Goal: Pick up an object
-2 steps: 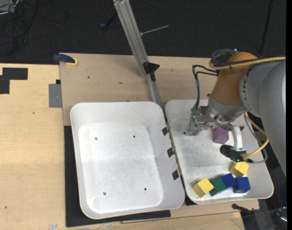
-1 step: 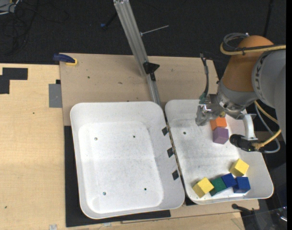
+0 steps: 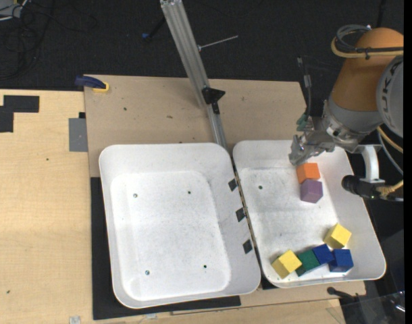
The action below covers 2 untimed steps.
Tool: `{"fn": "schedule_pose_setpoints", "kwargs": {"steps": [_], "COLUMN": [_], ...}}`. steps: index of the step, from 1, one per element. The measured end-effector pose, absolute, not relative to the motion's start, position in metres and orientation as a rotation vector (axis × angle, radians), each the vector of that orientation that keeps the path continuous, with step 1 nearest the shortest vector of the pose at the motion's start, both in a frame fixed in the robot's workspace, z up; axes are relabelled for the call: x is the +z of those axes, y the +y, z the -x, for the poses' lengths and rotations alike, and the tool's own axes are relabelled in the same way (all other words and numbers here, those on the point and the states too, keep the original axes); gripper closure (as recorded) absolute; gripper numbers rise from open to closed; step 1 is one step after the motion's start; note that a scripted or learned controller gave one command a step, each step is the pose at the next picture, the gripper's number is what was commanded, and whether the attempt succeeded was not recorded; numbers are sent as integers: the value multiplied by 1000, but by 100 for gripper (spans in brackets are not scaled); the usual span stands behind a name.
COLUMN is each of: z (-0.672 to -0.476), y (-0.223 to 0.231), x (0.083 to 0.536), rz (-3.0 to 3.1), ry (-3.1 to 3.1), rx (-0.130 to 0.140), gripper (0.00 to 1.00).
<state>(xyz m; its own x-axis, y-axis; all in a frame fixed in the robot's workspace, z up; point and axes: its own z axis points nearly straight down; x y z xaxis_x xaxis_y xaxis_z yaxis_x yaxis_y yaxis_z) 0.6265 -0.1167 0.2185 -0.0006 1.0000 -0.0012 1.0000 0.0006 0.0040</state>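
The gripper point(image 3: 302, 155), its finger state impossible to tell, hovers just above an orange block point(image 3: 309, 172) in the right bin point(image 3: 273, 181), upper right of frame.

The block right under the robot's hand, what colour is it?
Orange, seen in the camera view.
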Motion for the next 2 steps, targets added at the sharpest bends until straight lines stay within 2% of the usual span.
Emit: {"fn": "schedule_pose_setpoints", "kwargs": {"steps": [1, 2], "z": [-627, -623], "y": [-118, -66], "x": [266, 265], "rz": [-2219, -2220], "ry": [2220, 2228], "rx": [3, -2], "gripper": [100, 100]}}
